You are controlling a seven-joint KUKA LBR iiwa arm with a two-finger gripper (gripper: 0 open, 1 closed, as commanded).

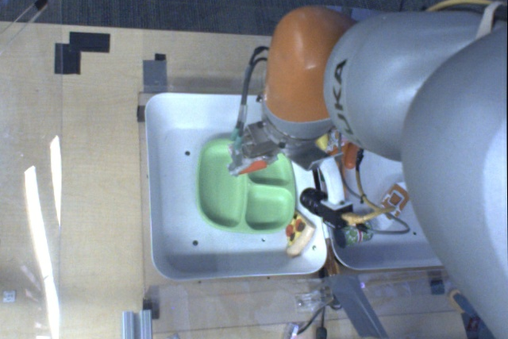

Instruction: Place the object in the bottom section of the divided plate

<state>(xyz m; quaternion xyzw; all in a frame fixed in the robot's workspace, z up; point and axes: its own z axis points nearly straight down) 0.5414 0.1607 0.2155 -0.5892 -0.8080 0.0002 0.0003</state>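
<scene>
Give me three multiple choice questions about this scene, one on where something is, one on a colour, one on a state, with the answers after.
1. Where is the divided plate?
A. in the left white bin
B. on the bare bench
C. on the dark floor

2. What colour is the plate?
A. blue
B. light green
C. red

3. What state is the gripper in?
A. raised far above the bench
B. parked over the floor
C. low over the plate with an orange object at its tip

Answers:
1 A, white bin walls surround the plate.
2 B, it is pale green.
3 C, the gripper hangs over the plate's upper part, orange showing at its tip.
</scene>
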